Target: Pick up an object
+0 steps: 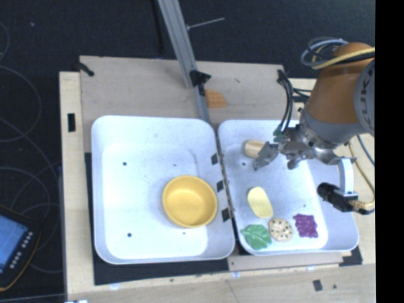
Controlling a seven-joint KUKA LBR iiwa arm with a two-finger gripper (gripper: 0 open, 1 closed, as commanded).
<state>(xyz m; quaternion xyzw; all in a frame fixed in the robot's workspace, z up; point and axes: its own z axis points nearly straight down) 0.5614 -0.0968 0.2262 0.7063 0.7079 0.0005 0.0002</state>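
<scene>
My gripper [278,158] hangs over the upper middle of the right bin [328,235], its two dark fingers spread open with nothing between them. A tan cylinder-like piece [253,148] lies just left of the left finger, near the bin's back edge. Below the gripper a pale yellow oval [259,201] rests on the bin floor. Along the front edge sit a green leafy item [255,235], a round cookie [280,229] and a purple grape cluster [305,225]. A yellow bowl [189,201] stands in the left bin [126,169].
A grey metal post [180,40] slants up from between the bins at the back. An orange scrap [215,98] lies on the bench behind them. The arm's black attachment and cable [338,196] overhang the right bin's right side.
</scene>
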